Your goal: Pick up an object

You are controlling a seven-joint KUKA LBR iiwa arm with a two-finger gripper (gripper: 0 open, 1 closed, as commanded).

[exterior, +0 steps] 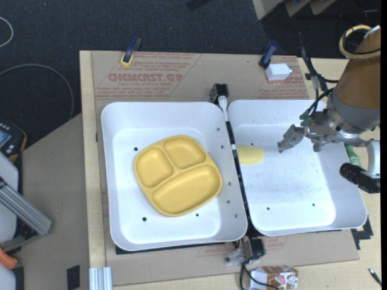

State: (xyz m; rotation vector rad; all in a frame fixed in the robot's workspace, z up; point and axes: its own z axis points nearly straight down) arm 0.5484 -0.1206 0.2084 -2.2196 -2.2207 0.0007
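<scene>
Nearest the camera, a small brown-and-white packet (pixel 279 278) lies on the desk (pixel 181 71) below the 2 bins. My end effector (pixel 302 139) hangs over the right bin (pixel 290 222), fingers spread and holding nothing, one tip reaching toward the left. The likeliest thing to pick up, a small yellow piece (pixel 250 155), rests on that bin's floor close to its left wall, somewhat apart from my fingertips. To do this well, I judge I should move left, center over the piece, descend with fingers straddling it, then squeeze. That left wall crowds the piece and could block 1 finger. In the left bin (pixel 121 222) sits a yellow divided plate (pixel 176 174), well clear of my path. A white block (pixel 279 72) lies on the desk beyond the right bin.
</scene>
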